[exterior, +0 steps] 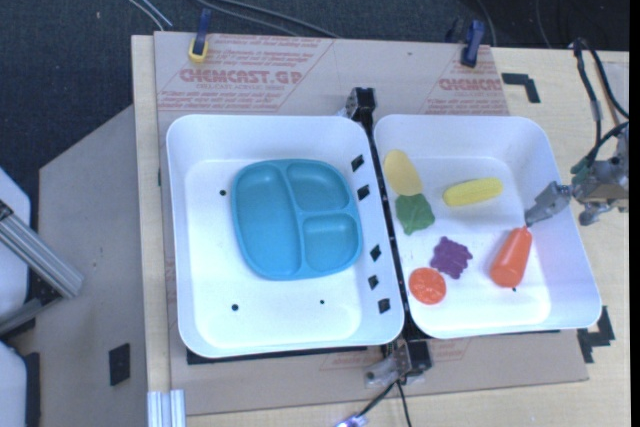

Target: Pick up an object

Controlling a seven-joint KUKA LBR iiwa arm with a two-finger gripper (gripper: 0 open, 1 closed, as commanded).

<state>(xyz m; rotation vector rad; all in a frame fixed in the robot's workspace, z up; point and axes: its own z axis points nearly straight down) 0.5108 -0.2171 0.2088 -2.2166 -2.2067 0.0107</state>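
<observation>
**Carrot sits just below and left of the jaws**

Here's the orange carrot, lying in the right bin near its right wall, long axis tipped a little off upright, top end leaning up and right toward the jaws. That's the nearest thing to grab, by my judgement, though the task names no one object. The jaws hang at the bin's right rim, just above and to the right of the carrot's upper end, and I cannot tell how far apart they stand; nothing is visibly held between them. A short reach down and left would put them over it, and closing across the narrow width looks the easier bite.

Working outward: a yellow piece lies crosswise up and left of the carrot, a purple bunch just to its left, a round orange piece lower left, then a green piece with a pale yellow one above it by the dividing wall.

Left bin carries a blue divided plate, compartments bare. Both bins sit side by side on the surface
</observation>
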